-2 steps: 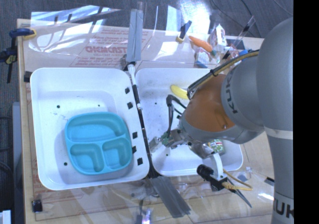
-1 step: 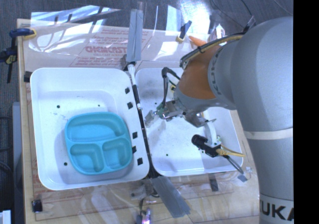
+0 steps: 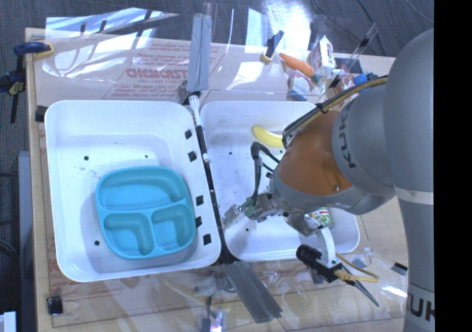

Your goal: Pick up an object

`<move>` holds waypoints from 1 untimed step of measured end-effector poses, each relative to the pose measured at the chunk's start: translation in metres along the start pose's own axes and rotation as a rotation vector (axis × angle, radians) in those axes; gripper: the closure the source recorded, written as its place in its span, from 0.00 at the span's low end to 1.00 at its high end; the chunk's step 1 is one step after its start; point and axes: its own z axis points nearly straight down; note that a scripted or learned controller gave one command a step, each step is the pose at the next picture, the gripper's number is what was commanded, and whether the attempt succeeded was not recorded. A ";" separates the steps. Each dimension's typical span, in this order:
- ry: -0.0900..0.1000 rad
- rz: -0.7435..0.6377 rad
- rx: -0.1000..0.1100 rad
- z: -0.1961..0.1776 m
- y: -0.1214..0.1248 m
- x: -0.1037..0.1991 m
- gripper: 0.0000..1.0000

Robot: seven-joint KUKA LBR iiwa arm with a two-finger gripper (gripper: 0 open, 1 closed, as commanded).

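The arm (image 3: 369, 153) is blocking most of the right bin (image 3: 228, 175); a yellow object (image 3: 267, 136) is peeking out; the gripper's (image 3: 247, 211) state, I cannot tell.

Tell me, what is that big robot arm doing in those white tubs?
The grey and orange robot arm is reaching down into the right tub, trying to pick something up. Its body covers most of that tub, so I cannot see its gripper or whether it has caught anything. A yellow thing that looks like a banana peeks out beside it. In the left tub lies a blue divided tray, with nothing touching it.
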 end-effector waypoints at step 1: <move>-0.001 -0.020 -0.001 -0.001 0.131 -0.035 0.00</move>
